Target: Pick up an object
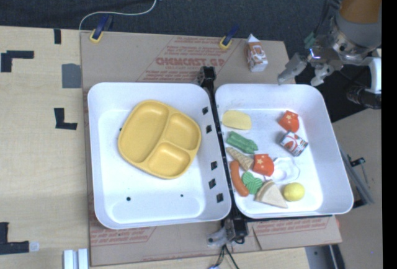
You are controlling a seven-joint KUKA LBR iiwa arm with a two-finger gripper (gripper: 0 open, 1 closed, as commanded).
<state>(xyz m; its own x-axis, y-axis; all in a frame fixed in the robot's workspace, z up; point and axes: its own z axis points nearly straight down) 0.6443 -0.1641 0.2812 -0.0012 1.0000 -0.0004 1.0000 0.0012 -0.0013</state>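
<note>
The gripper is seen spread wide and holding nothing, above the right bin, beyond its far rim. The toys are crowded near the bin's front; a descent there could nudge neighbours, and the lemon could roll away.
</note>
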